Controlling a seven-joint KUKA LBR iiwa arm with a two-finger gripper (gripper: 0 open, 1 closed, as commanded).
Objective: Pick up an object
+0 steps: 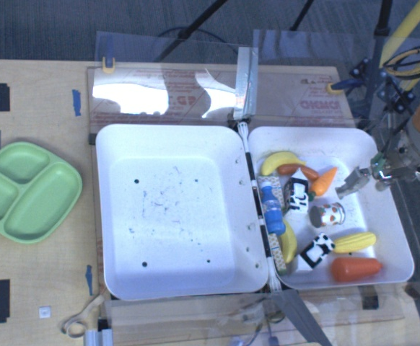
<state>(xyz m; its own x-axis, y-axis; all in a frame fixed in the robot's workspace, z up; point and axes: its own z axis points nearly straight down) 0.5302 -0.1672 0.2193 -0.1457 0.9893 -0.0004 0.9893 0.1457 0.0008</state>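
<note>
The right white bin (394,215) holds several small items. Along its left side lie a yellow banana (277,161), a blue bottle (271,207) and a second yellow piece (289,245). An orange carrot (325,180), a black-and-white toy (297,195) and a round grey-and-red ball (330,214) sit near the middle. A yellow corn-like piece (355,242), another black-and-white toy (316,251) and a red-orange vegetable (355,267) lie at the front. My gripper (353,181) hangs over the bin's right part, just right of the carrot, with nothing seen in it.
The left white bin (123,150) sits beside the right one, with a metal divider between them. A green divided plate (27,191) rests on the bench at far left. Clear plastic walls (167,96) stand behind the bins. Cables and stand legs crowd the upper right.
</note>
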